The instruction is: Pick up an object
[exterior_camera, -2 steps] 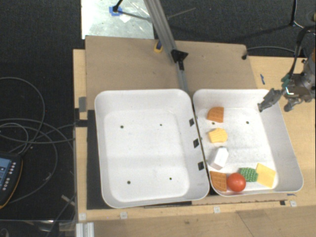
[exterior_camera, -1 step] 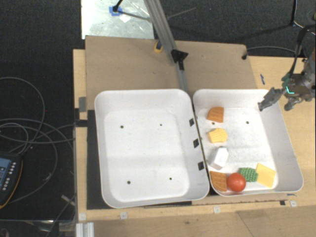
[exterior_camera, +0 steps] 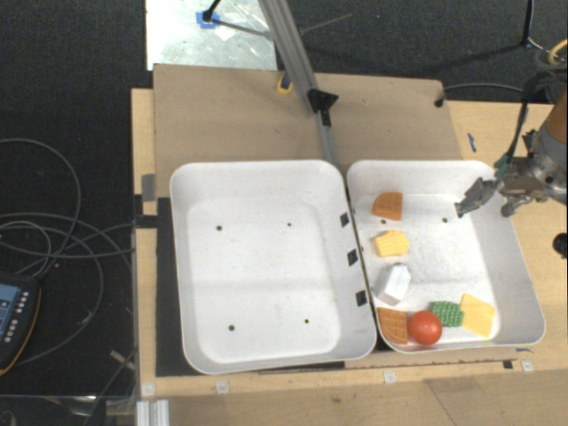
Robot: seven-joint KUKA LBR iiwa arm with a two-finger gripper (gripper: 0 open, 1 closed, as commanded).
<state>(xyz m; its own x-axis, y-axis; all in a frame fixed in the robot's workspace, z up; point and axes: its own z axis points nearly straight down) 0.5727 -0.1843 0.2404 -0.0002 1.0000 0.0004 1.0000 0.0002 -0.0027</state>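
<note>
My gripper (exterior_camera: 488,205) hangs above the far right part of the right bin (exterior_camera: 525,284), open, with nothing between its fingers. The bin's left side holds an orange-brown piece (exterior_camera: 387,206), a yellow wedge (exterior_camera: 391,243) and a white block (exterior_camera: 394,283), all to the left of the gripper. Along the front edge lie an orange waffle-like piece (exterior_camera: 392,325), a red ball (exterior_camera: 425,328), a green piece (exterior_camera: 446,312) and a yellow block (exterior_camera: 477,314). No object touches the gripper.
The left bin (exterior_camera: 257,264) sits beside the right one, joined by dark clips (exterior_camera: 351,256). A grey pole (exterior_camera: 293,43) slants in from the top to the bins' far edge. Cables (exterior_camera: 44,229) lie on the floor at left.
</note>
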